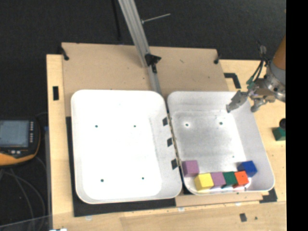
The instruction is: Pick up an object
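**Approach not yet begun**

The gripper (245,101) hangs over the right bin's (207,129) far right edge, fingers spread, holding nothing. The blocks sit clustered along the near wall: purple (190,167), yellow (203,181), orange (241,178), blue (248,167). Next it must travel there and descend. The arm is cut off at the frame edge.

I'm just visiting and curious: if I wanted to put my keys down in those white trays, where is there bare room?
The left bin is bare white floor wall to wall. The right bin is bare across its upper and middle floor. Its near edge is crowded: purple, yellow, green, orange and blue blocks cluster there.
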Robot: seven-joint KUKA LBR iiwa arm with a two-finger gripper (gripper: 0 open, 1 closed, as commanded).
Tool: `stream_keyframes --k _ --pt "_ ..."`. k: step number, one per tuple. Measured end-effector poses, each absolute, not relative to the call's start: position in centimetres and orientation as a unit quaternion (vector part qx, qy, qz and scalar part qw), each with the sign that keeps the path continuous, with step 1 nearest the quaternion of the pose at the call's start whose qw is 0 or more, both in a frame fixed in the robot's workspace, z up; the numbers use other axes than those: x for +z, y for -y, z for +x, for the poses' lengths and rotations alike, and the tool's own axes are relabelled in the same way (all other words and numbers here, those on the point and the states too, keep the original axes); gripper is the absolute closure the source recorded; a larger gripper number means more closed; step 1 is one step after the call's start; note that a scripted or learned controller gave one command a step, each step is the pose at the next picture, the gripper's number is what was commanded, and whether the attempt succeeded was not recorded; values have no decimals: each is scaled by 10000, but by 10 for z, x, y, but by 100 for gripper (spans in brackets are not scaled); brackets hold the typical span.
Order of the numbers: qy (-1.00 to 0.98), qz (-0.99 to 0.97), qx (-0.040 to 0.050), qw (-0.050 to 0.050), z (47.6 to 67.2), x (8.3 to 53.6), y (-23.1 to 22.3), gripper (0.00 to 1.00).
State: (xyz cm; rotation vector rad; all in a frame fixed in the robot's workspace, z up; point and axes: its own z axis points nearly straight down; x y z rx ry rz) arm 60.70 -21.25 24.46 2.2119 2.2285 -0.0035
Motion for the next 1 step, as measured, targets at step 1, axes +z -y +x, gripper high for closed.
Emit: stream_keyframes --k 1 --pt "-7121 7021 -7 27 608 256 213 100"
